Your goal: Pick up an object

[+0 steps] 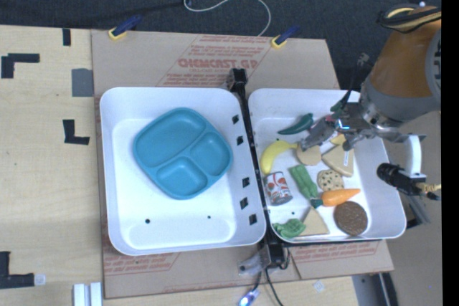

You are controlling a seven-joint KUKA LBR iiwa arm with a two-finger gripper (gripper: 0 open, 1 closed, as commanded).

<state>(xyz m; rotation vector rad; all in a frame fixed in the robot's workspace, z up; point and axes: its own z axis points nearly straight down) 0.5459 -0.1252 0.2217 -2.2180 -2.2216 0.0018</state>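
My gripper point(328, 134) hangs low over the back part of the right bin point(384, 226), above a pile of toy food. Its fingers stand apart, and I see nothing held between them. Just left of it lie a dark green pepper point(294, 126) and a yellow banana point(273, 153). Under and beside it are tan bread pieces point(338, 163). Further forward lie a spotted cookie point(329, 179), an orange carrot point(341, 195), a green bean pod point(303, 181), a small can point(278, 187), a brown round biscuit point(351, 217), a sandwich wedge point(315, 223) and a lettuce leaf point(289, 228).
The left bin point(118, 175) holds a blue divided plate point(183, 152). A black divider point(247, 147) runs between the bins. The arm's grey and orange body point(405, 75) looms over the right bin's back right corner. A black fitting point(401, 179) sticks out past the right rim.
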